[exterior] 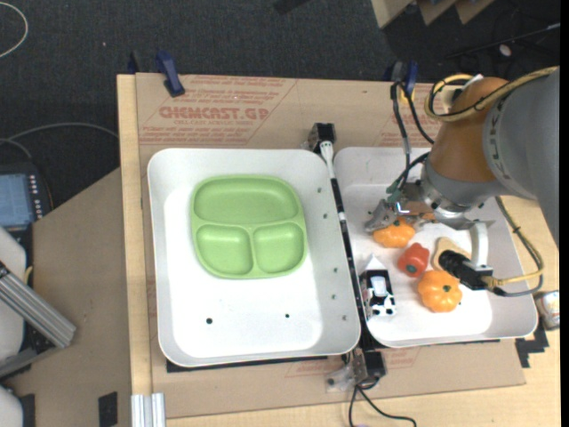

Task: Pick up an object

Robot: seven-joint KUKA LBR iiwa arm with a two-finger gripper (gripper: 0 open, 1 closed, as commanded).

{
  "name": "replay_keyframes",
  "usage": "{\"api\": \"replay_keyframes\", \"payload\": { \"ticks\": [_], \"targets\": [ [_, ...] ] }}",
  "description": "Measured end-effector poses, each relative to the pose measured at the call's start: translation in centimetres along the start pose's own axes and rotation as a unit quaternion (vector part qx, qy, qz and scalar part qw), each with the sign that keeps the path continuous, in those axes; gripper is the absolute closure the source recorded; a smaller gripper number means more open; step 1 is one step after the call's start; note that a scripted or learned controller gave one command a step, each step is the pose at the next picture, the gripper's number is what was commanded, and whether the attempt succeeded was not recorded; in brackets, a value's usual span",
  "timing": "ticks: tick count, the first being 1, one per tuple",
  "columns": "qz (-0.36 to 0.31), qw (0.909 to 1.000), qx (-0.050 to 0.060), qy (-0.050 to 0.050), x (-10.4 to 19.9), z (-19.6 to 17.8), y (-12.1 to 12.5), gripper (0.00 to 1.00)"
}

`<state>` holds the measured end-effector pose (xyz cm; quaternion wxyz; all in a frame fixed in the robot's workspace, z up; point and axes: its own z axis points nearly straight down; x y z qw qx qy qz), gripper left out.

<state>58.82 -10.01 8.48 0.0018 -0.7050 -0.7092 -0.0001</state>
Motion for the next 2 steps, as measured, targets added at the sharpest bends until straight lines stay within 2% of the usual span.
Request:
{"api": "replay_keyframes", "payload": {
  "ticks": [1,2],
  "targets": [
    [0.003,1.0000,-0.002,-0.001,-0.5,-1.1,0.1,1.00],
    [-0.001,1.0000,-0.004,0.000,8.7,-10.5,-3.7,1.00]
  ]
}}
